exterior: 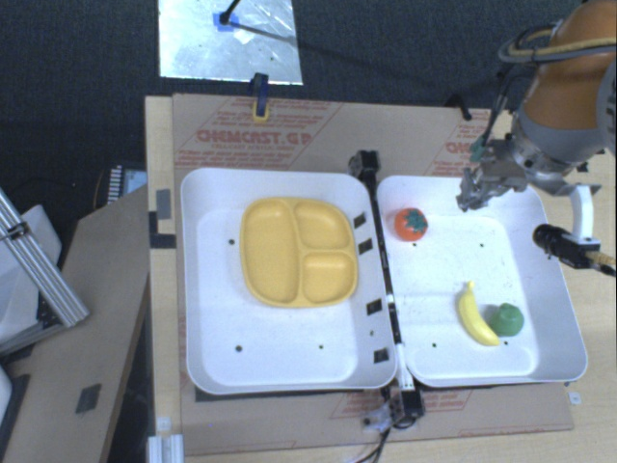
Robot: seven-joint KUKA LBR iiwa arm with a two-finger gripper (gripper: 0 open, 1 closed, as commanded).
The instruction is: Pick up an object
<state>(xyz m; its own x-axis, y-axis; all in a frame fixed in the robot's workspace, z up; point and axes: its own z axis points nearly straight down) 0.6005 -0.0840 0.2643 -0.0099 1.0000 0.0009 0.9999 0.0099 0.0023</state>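
Note:
In the right bin [540, 355] lie three things: a red tomato-like fruit [410, 223] near the bin's left wall at the back, a yellow banana [475, 315] toward the front, and a round green fruit [505, 318] touching the banana's right side. My gripper [469, 198] hangs over the back edge of the right bin, to the right of the red fruit and well apart from it. Nothing shows between its fingers, and their spread is too small to judge.
The left bin [212, 355] holds a yellow divided plate [298, 252] with three compartments. A black clamp rail [379, 258] runs between the two bins. Behind the bins lie a cardboard sheet [289, 133] and a shiny foil square [229, 25].

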